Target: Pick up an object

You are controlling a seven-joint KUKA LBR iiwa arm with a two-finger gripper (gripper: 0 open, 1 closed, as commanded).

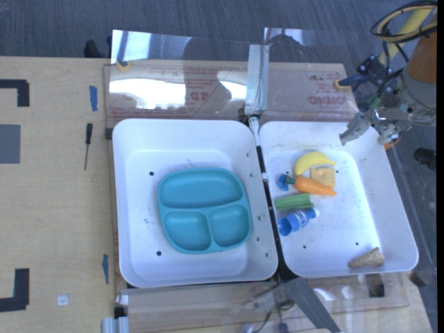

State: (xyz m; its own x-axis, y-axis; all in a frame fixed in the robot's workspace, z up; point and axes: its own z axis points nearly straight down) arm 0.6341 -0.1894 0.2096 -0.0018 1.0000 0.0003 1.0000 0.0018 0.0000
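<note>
The right bin (388, 207) holds a cluster of small items near its left wall: a yellow piece (313, 162), an orange carrot (316, 186), a green stick (293, 201), a blue bottle (297, 220) and a small blue bit (285, 181). A tan wedge (366, 258) lies alone at the bin's near right corner. My gripper (366, 137) hangs over the far right corner of this bin, up and right of the cluster. Its fingers are spread open with nothing between them.
The left bin (132, 186) holds a teal divided plate (203, 209). A clear panel (257, 82) stands behind both bins. A screwdriver (87, 144) lies on the wooden bench at the left. Yellow cables (402, 23) loop at the top right.
</note>
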